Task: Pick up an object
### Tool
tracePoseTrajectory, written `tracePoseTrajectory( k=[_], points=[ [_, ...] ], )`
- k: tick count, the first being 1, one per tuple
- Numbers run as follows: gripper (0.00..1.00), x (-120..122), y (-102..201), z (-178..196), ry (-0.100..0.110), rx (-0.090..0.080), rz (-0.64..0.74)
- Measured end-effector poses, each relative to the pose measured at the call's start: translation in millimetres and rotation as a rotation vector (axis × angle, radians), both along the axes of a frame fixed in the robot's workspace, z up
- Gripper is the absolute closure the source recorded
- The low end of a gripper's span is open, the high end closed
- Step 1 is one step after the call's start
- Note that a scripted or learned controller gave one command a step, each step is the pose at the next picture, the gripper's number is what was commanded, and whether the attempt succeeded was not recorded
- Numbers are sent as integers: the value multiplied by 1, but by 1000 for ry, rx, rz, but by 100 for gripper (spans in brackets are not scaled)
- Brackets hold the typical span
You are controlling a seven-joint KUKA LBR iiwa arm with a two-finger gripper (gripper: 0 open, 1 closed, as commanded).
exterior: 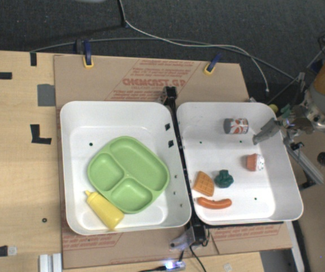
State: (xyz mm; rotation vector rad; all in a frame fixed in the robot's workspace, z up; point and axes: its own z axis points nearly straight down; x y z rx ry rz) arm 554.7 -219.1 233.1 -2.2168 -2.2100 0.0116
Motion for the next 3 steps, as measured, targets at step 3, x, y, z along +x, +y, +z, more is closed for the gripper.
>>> tracePoseTrajectory(
  k=[3],
  points=[
    [0, -5, 3, -102, -6, -2, 4]
  ],
)
